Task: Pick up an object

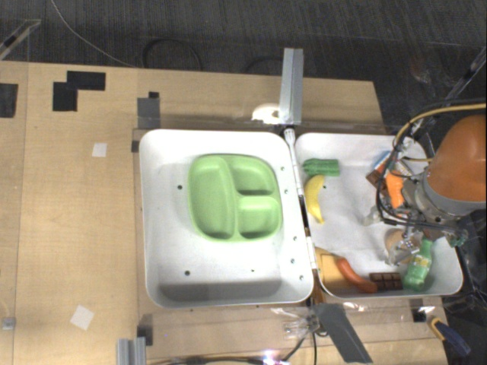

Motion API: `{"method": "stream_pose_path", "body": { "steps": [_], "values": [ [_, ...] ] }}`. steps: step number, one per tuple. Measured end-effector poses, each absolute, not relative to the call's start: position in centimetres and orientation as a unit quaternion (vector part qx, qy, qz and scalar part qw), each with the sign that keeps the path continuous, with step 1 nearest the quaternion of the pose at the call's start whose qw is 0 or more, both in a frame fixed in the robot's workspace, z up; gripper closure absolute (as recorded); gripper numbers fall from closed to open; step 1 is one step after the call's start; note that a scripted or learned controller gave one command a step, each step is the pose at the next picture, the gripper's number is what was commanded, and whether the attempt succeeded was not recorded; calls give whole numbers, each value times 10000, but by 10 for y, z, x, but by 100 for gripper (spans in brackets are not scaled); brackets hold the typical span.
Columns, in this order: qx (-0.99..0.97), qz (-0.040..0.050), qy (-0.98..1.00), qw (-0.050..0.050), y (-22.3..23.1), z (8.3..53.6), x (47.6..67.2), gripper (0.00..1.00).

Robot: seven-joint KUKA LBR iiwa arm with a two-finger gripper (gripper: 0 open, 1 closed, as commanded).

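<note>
Over the right bin (342,147), at its far right side, the arm (460,162) is lowered among cables, and the gripper (407,242) is sunk near the green bottle (418,268); whether anything is pinched cannot be told, since the tip is masked by wrist and wiring. No object is seen lifted.

The main risk is judged to be a miss or a glancing contact: the bottle lies close against the bin's right wall, just beside a small brown block (384,281) and the orange sausage-like piece (351,274), so a closing grip may catch two things, or may push the bottle into the corner. The loose cables could also snag on the wall.

The left bin (163,204) is taken up by a green divided tray (232,196), set near its middle. In the right bin, to the left of the bottle, a yellow banana (313,196) is laid near the shared wall, with a green block (321,166) just behind it.
</note>
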State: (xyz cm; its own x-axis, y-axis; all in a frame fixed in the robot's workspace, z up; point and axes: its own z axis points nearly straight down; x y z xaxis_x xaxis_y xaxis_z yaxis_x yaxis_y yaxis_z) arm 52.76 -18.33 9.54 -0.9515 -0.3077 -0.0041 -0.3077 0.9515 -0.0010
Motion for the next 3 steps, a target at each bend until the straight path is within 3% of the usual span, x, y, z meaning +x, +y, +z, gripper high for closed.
{"method": "stream_pose_path", "body": {
  "steps": [1, 2, 3],
  "values": [
    [-1100, -43, 9938, 122, -176, 90, 509, 0],
    [-1262, -51, 9919, 119, -148, 91, 502, 0],
    [-1071, -23, 9942, 89, -138, 89, 584, 0]
  ]
}}
